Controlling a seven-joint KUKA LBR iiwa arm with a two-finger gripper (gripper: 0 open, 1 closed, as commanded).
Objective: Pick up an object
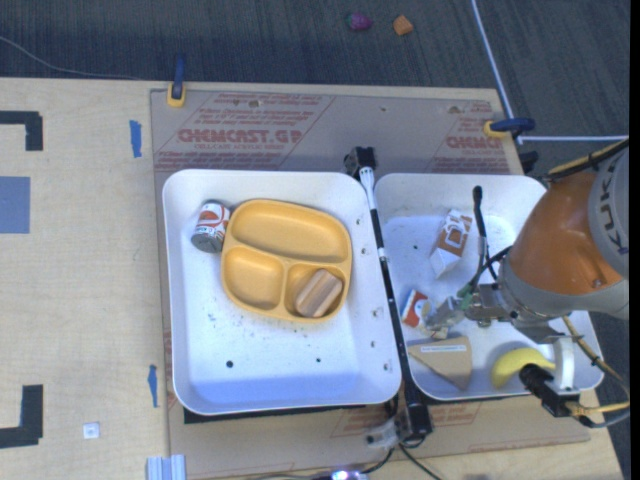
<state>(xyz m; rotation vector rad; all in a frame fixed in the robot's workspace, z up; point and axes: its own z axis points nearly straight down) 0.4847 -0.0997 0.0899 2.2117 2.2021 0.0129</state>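
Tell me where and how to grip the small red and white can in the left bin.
Take the small red and white can across its round body from above, fingers closing toward and away from the camera. It seems to lie on its side, wedged between the left bin's wall and the yellow divided tray, so its sideways flanks look blocked.

Left bin point(190, 268) is mostly taken up by the yellow divided tray point(285, 258), with a small can point(210, 226) jammed against its left edge and a tan block point(318, 292) sitting in the tray's lower right compartment. Open white floor runs along the bottom and down the left wall, so that's the easy way in.

Right bin point(400, 218) is way more crowded (the arm point(570, 248) hangs over its right half). A white and orange carton point(452, 240) sits mid-bin, a small red and white packet point(413, 308) by the left wall, a tan wedge point(445, 358) and a yellow banana-shaped thing point(515, 363) along the bottom. The upper left corner there is bare.
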